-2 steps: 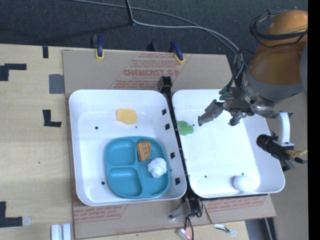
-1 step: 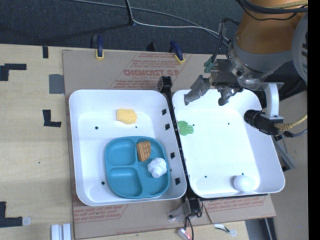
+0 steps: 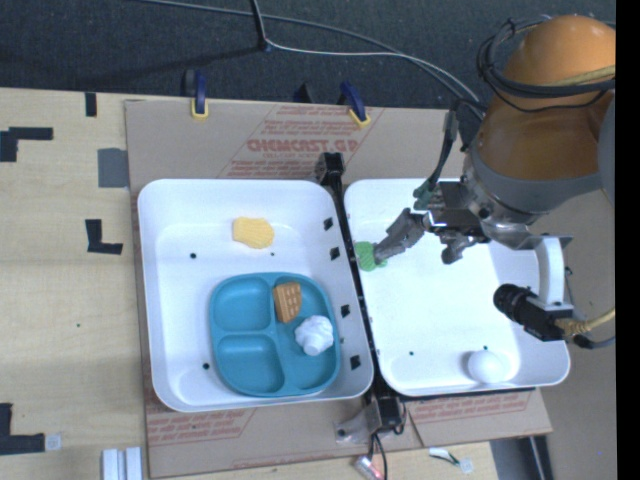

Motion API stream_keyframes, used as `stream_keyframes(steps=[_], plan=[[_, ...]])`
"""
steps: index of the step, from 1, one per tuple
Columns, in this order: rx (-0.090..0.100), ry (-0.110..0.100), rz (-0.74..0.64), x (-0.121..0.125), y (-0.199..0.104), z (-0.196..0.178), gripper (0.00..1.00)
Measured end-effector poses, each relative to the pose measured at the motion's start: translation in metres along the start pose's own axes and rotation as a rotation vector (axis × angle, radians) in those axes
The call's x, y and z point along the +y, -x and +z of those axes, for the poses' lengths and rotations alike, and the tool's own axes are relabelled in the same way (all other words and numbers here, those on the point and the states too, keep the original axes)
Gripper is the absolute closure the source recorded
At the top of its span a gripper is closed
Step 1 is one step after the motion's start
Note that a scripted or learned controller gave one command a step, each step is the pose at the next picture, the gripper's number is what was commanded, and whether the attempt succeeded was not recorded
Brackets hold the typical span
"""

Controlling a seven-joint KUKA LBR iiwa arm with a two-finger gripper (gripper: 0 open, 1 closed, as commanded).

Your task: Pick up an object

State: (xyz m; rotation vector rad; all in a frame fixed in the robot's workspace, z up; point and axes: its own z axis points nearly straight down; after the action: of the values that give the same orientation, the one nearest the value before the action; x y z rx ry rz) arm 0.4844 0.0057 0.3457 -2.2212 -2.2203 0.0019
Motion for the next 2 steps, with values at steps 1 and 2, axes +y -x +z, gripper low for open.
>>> stream_keyframes(steps=[1, 2], plan=[[0.001, 0.004, -0.004, 0.035, -0.039, -0.042, 0.00], [0.000, 0.003, -0.001, 0.034, -0.039, -0.065, 0.00]])
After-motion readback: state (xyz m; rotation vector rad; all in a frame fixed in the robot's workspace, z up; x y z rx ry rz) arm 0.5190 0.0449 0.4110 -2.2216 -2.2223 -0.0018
